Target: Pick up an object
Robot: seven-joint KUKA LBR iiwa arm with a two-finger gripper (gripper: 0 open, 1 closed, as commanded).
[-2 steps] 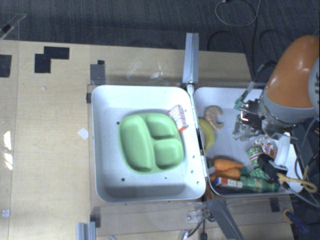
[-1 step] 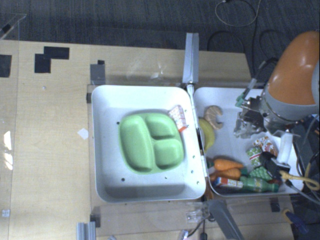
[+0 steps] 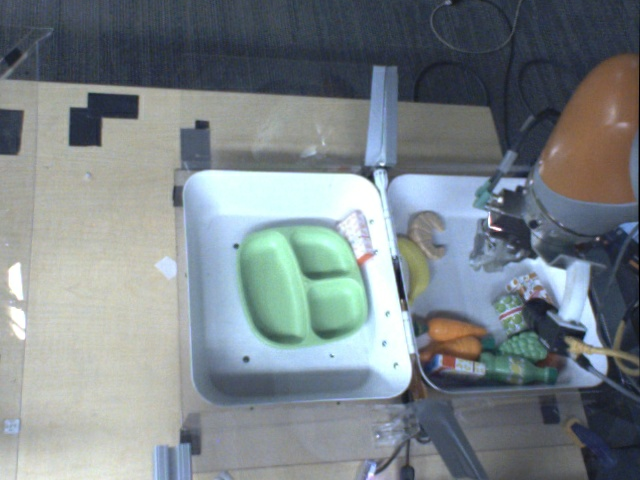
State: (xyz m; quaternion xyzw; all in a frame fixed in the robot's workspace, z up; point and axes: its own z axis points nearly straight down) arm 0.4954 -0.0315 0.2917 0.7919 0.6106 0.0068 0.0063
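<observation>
Camera view: you see the arm [image 3: 598,143] reaching in from the right, its gripper [image 3: 497,236] low over the right bin [image 3: 452,186]; whether it stands apart or together, you cannot tell. Objects nearest it: a beige piece [image 3: 428,230] and a yellow item [image 3: 414,266], partly hidden by the bin divider; nothing sits visibly between the gripper's tips.

In the right bin [image 3: 455,298], a yellow fruit [image 3: 414,265] lies against the left wall, a tan shell-like piece [image 3: 428,230] near the far-left corner, orange carrots [image 3: 452,335] and a green bottle [image 3: 492,370] along the near edge.
</observation>
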